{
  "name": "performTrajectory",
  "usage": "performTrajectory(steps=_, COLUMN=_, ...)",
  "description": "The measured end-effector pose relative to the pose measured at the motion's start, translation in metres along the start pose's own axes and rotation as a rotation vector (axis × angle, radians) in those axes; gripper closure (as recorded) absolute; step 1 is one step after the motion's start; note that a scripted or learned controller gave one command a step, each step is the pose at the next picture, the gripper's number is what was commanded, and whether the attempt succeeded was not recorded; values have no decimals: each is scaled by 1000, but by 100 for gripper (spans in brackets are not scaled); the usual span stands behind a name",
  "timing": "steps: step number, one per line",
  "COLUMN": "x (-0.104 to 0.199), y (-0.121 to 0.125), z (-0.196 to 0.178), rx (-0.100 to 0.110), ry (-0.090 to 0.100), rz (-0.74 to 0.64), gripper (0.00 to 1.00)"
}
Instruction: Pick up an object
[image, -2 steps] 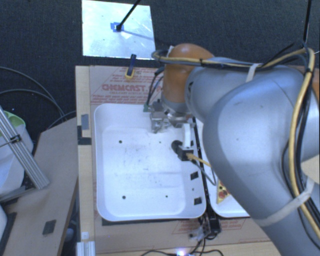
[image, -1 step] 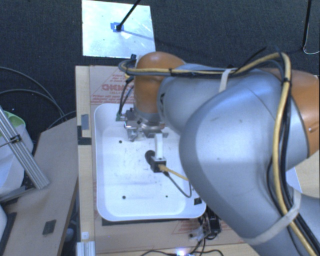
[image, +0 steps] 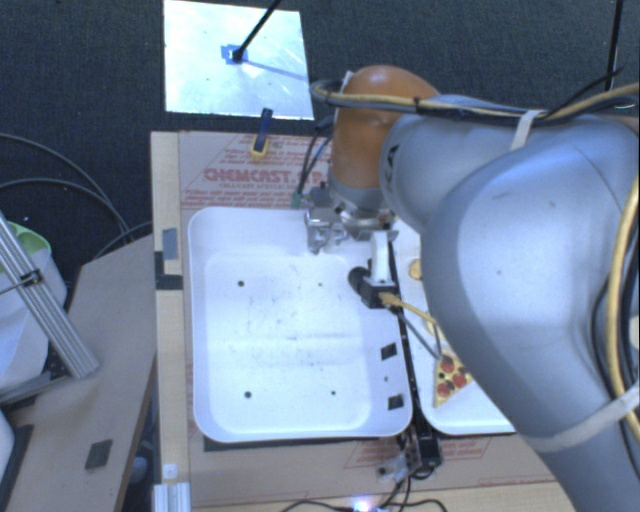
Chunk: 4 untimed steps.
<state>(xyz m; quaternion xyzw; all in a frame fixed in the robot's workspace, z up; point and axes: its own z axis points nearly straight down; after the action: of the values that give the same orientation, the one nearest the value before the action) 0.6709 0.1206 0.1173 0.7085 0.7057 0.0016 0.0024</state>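
Over the far right corner of the left bin (image: 215, 300) hangs the gripper (image: 322, 238), pointing down beneath the orange band of the arm (image: 520, 240), low near the bin's wall; its tip is small and blurred against the white plastic, so I cannot tell whether it is spread or closed, and nothing can be seen in its hold. That spot looks a poor one for a pick, since the floor of this bin shows just a few dark specks. The likeliest thing to lift, a flat pizza-slice piece (image: 452, 378), orange with red spots, lies in the right bin (image: 455, 415) just beside the dividing rim, well apart from the gripper. A small yellow bit (image: 414, 268) sits farther back in the same bin. The bulk of the arm covers most of that bin, so more may lie hidden beneath it. Beyond the bins, on the lettered cardboard sheet (image: 240, 170), rests a yellow-tipped tool (image: 262, 135), with a shiny panel (image: 235, 55) behind it.
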Motion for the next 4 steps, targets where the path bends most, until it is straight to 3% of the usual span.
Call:
performTrajectory(steps=1, x=11, y=-88, z=35, rx=14, ry=1, rz=-4, gripper=100)
performTrajectory(steps=2, x=48, y=-114, z=-207, rx=-13, ry=9, rz=-12, gripper=100)
performTrajectory(steps=3, x=67, y=-24, z=-124, rx=-1, ry=2, rz=-9, gripper=100)
performTrajectory(steps=4, x=-21, y=-90, z=-141, rx=8, ry=0, rz=2, gripper=100)
